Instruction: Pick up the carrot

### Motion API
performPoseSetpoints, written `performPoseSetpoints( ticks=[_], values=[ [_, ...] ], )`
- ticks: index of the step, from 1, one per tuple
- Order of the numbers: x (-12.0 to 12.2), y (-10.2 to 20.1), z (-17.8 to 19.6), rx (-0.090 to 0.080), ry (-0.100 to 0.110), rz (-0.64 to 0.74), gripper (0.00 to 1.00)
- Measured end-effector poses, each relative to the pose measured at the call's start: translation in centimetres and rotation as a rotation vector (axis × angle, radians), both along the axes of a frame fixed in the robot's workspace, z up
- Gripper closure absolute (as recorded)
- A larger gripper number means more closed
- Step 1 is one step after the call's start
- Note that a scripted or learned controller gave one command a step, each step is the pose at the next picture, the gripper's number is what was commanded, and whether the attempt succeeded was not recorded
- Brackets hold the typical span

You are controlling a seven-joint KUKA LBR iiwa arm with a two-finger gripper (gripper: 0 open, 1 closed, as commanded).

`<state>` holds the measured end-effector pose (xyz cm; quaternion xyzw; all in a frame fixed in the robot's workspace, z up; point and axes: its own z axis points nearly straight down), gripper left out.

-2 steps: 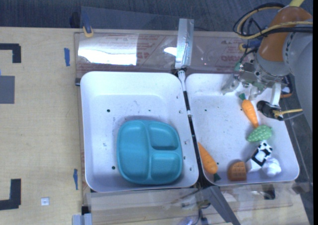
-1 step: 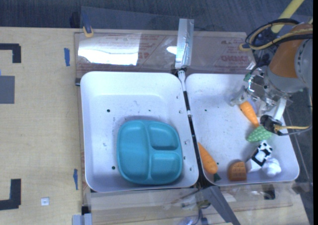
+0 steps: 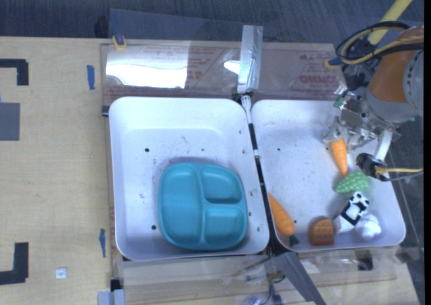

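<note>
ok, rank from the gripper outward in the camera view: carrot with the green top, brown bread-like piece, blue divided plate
From the gripper:
1. Carrot with the green top, right bin, just below the gripper.
2. Brown bread-like piece, right bin, near its front edge.
3. Blue divided plate, left bin, farthest.

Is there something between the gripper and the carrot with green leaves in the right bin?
Nothing visible stands between them. The gripper sits right at the upper end of the carrot in the right bin. A second orange carrot-like piece lies apart by the divider, and the toy cow sits below the leaves, both clear of the approach.
</note>
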<state>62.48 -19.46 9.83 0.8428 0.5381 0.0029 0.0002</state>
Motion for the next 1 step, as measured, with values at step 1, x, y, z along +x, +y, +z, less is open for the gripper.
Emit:
performPoseSetpoints(
  ticks=[1],
  values=[
    [4.41,7.02,7.35,-0.004,-0.002,0.223,1.00]
  ],
)
